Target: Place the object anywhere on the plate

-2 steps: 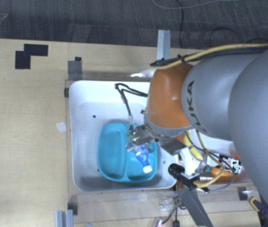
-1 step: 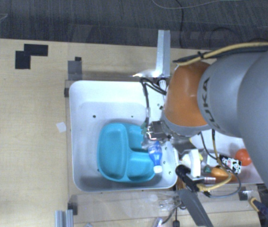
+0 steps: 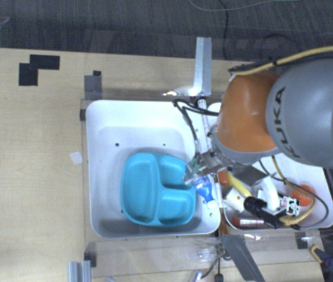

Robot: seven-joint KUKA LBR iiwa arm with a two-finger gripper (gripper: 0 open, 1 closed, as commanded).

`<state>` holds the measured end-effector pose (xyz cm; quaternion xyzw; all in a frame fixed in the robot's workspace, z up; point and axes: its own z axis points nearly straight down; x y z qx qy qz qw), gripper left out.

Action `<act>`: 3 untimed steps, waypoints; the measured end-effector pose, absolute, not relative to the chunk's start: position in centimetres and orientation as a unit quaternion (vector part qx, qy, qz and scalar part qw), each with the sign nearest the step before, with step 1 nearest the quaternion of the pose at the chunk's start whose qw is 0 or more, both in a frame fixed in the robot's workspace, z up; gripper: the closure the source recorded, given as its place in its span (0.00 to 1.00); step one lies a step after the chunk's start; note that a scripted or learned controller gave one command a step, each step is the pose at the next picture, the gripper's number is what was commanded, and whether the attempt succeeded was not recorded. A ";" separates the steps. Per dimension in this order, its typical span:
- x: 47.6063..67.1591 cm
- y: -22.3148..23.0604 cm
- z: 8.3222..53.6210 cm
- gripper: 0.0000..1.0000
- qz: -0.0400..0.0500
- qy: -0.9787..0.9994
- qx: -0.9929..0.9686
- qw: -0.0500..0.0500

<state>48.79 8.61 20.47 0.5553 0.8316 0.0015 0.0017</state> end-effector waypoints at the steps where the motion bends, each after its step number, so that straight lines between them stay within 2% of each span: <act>1: 48.9 8.6 21.5 1.00 0.003 0.832 0.555 0.003; 2: 48.6 15.6 19.3 1.00 0.000 0.863 0.505 0.000; 3: 48.7 11.4 19.4 1.00 0.000 0.761 0.649 0.000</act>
